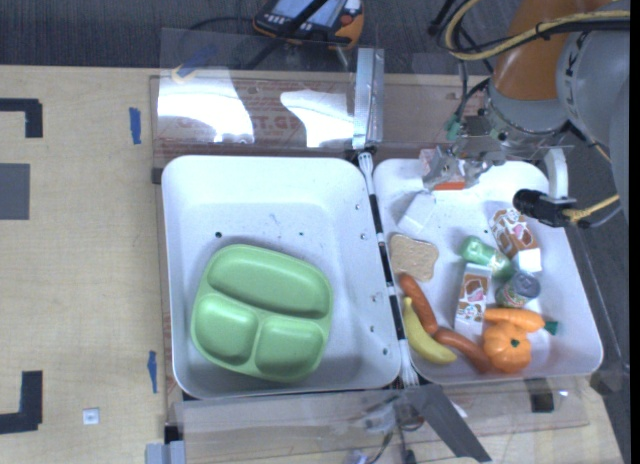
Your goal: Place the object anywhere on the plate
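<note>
In the left bin (190,182), toward its front edge: green plate (262,310) with three sections, nothing on it. In the right bin (580,292), along the front edge: bread slice (414,255), sausage (420,302), banana (424,336), carton (474,296), orange (507,344); no telling which is meant. At its back edge: claw (455,167), nothing visibly held, spread impossible to judge. Best to pick a piece lying apart, lift clear of the wall between bins, set down mid-plate.
</note>
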Action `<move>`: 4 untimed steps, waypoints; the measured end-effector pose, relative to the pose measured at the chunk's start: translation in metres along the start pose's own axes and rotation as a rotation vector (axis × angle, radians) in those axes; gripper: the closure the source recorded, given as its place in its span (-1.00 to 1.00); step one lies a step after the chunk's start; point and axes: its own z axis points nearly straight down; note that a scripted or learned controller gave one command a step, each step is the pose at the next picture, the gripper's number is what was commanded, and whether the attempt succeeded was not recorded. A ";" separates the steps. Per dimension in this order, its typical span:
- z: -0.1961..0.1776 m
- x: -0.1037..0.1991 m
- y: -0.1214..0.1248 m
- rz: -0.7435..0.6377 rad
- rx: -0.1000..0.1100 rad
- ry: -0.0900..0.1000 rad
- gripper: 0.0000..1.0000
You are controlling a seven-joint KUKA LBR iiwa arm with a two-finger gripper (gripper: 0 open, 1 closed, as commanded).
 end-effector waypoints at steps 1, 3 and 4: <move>-0.001 0.065 -0.106 0.053 -0.016 0.000 1.00; -0.010 0.208 -0.161 0.294 -0.012 0.001 1.00; 0.001 0.177 -0.160 0.439 -0.012 0.003 1.00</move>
